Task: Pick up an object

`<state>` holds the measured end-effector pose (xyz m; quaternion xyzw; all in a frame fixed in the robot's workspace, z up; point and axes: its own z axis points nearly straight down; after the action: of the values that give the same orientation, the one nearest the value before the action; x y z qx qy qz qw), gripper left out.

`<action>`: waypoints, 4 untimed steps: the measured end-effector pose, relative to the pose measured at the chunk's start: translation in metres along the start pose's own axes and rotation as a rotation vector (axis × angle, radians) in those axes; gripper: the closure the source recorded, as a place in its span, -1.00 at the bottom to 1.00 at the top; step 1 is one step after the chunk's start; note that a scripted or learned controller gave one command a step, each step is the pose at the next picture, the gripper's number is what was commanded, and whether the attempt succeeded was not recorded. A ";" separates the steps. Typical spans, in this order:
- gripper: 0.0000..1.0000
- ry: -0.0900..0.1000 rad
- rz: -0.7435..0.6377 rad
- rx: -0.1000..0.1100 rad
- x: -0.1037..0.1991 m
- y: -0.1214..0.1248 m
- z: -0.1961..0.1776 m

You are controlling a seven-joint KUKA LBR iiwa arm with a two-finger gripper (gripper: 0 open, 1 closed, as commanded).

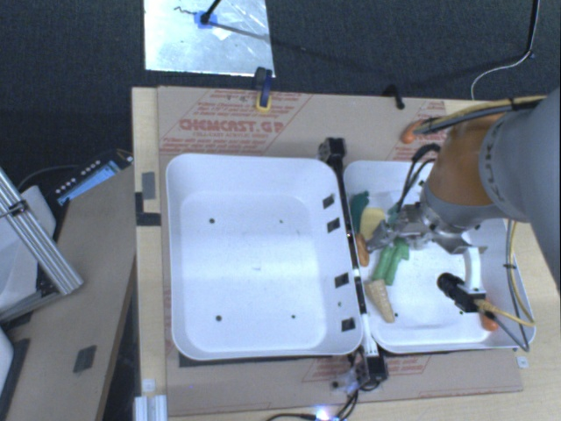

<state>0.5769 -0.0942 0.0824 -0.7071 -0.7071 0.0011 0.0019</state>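
Observation:
My gripper (387, 233) reaches down into the right bin (438, 327), close to its left wall. Several small objects lie clustered around it. A dark green piece (359, 205) and a pale yellow piece (373, 219) sit just behind the gripper. A light green piece (391, 265) lies just in front of it, with a tan cone-shaped piece (381, 301) nearer the front. A small brown piece (361, 251) rests against the divider. The wrist hides whatever lies directly under it.
The left bin (188, 235) stands beside the right one, with black clips (333, 226) along the shared wall. Both bins rest on a cardboard sheet (228, 121). An orange object (408, 134) lies behind the right bin.

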 end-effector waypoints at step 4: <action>1.00 -0.001 -0.007 -0.017 0.022 0.056 -0.110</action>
<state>0.6336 -0.0727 0.1920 -0.7046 -0.7096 -0.0042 -0.0046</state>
